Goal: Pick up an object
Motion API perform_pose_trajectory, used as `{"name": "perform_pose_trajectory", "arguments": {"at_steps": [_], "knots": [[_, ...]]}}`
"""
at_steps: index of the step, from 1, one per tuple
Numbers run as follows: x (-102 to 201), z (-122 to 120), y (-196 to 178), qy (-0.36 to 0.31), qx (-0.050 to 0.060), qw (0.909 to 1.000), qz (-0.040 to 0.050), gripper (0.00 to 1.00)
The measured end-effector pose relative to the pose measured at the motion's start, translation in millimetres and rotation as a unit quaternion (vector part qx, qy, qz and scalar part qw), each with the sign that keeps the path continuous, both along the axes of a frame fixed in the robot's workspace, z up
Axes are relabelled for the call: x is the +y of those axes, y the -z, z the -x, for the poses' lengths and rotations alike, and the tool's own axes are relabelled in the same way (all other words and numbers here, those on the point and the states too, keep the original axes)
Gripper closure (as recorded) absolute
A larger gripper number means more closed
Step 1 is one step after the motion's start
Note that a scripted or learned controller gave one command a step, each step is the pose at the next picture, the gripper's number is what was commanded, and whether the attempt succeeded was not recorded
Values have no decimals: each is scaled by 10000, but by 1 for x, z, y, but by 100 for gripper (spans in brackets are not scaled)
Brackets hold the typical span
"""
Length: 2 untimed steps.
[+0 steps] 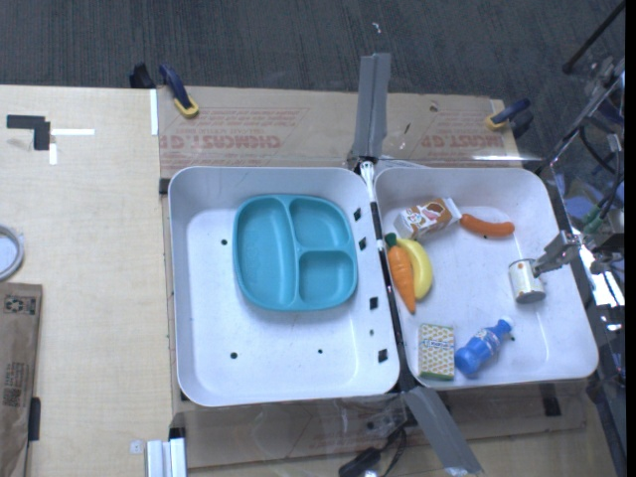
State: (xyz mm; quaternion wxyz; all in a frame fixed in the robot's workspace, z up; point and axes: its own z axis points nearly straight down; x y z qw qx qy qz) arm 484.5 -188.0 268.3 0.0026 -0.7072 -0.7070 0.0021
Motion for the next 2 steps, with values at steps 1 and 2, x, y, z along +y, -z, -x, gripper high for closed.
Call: {"name": "perform_pose_trajectory", "arguments": {"at_steps": [1,2], "knots": [[-20,-74,127,-206,-5,9998,-2,0],[-20,-47,157,206,2,9998,-11,0]]}}
